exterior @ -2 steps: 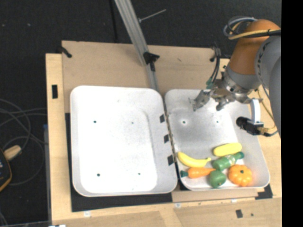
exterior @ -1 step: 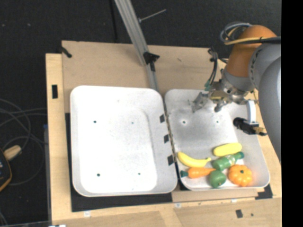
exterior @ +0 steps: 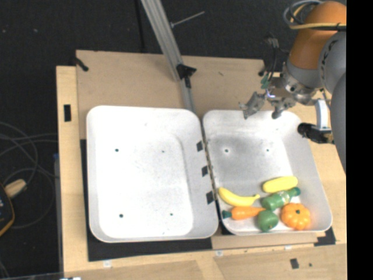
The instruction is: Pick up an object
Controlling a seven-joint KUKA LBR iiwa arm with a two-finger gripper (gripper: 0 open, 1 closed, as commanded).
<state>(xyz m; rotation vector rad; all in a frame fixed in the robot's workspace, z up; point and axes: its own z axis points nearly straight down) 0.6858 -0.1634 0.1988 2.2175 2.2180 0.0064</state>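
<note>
My gripper (exterior: pixel 261 109) hangs over the far edge of the right bin (exterior: pixel 245 144), its two fingers spread apart with nothing between them. At the near end of that bin lies a cluster of toy food: a yellow banana (exterior: pixel 238 198), a yellow lemon-like piece (exterior: pixel 280 184), an orange carrot (exterior: pixel 245 213), a green bottle-shaped piece (exterior: pixel 278 199), a green pepper (exterior: pixel 267 220) and an orange pumpkin (exterior: pixel 296 216). The gripper is well away from them, toward the back of the bin.
The left bin (exterior: pixel 145 174) sits beside the right one, joined by black clips (exterior: pixel 207 171). A grey metal post (exterior: pixel 166 34) rises slanted behind the bins. Cables (exterior: pixel 23 150) lie off the bench at the left.
</note>
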